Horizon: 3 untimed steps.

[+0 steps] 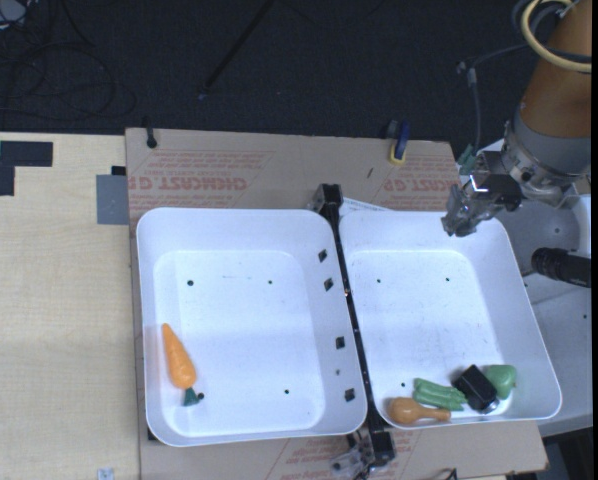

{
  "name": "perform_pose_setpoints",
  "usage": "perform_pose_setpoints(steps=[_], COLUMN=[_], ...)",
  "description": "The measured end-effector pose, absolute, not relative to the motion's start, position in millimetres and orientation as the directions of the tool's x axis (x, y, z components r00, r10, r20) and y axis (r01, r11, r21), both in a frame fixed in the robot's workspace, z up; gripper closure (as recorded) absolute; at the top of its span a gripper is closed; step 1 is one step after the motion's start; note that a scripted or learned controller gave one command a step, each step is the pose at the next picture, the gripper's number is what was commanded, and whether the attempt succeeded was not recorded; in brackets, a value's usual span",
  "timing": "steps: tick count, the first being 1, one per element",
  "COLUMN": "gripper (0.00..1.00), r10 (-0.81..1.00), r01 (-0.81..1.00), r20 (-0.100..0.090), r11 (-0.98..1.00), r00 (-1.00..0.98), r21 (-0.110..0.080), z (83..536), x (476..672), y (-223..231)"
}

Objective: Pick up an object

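Here: tapered orange carrot (177, 357) | smooth white bin (229, 230) | black block (475, 386)

Toy carrot (178, 358) lying lengthwise in left bin; green pod (439, 394), orange gourd (415, 412), black block (475, 387), green piece (501, 376) clustered in right bin

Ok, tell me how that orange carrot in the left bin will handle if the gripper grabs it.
The carrot looks like smooth moulded plastic, so probably stiff, light and somewhat slippery. Its tapered, rounded body may roll or squirt from the fingers. It lies near the left bin wall, which could crowd the grasp.
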<state>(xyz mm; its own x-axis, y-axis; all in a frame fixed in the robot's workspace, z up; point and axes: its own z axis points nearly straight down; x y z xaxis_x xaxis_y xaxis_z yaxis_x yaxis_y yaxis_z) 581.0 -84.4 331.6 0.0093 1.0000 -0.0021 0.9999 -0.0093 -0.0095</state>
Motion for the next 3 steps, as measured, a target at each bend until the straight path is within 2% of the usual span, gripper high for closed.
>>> perform_pose_setpoints(steps=[1, 2, 3], gripper=[1.00, 1.00, 1.00], r10=[1.000, 1.000, 1.000], r01=[1.000, 1.000, 1.000], r20=[0.002, 0.001, 0.006], r11=[0.008, 0.004, 0.013], r00=[-0.008, -0.004, -0.013], r21=[-0.002, 0.002, 0.011], z=[336.5, 370.8, 495.8], x=[588.3, 608.7, 603.1], y=[1.3, 40.8, 146.6])
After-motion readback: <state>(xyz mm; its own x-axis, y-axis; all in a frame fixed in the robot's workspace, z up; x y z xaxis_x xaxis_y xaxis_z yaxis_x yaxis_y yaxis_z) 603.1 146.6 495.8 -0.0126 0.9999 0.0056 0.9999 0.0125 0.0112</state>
